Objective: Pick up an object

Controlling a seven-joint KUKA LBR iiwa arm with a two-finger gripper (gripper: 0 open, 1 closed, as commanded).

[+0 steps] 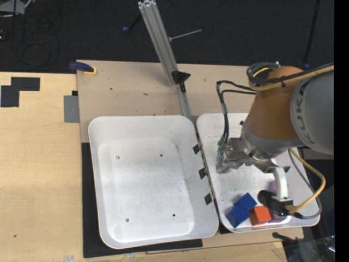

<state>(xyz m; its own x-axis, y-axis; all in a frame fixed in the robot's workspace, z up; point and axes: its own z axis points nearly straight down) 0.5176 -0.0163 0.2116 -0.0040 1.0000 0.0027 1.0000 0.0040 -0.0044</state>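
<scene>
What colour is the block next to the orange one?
Blue. The block lies beside the orange block in the right bin, seen in the camera view.

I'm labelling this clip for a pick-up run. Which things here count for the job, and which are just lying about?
For the job:
gripper, over the right bin
blue block in that bin
orange block beside it

Lying about:
left bin
metal rail slanting behind the bins
blue clamp at the bench's far corner
</scene>
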